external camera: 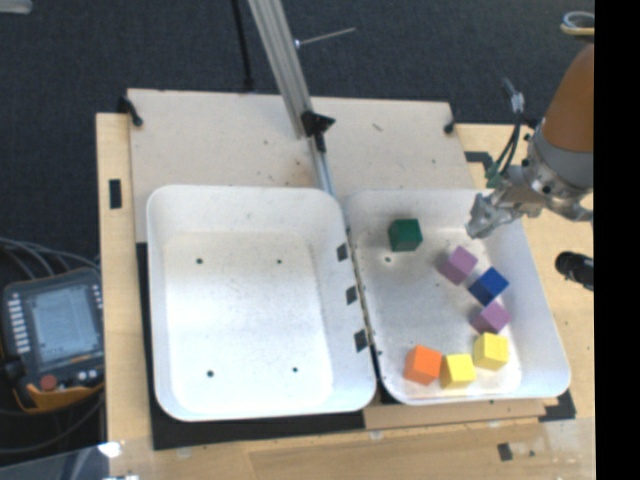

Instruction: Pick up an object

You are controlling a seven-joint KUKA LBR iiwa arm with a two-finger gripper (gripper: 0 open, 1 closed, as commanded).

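The right bin (540, 368) holds several small blocks: a green one (405, 234) near its far side, a purple one (459, 265), a blue one (489, 285), a second purple one (491, 317), two yellow ones (491, 351) (458, 370) and an orange one (423, 364) along the near wall. My gripper (484, 217) hangs over the bin's far right part, just above and right of the upper purple block. Nothing shows between its fingers.
The left bin (160, 268) lies beside the right one. A slanted metal pole (285, 63) rises from behind the bins' shared edge. A pendant with a screen (55, 333) sits off the bench at left.
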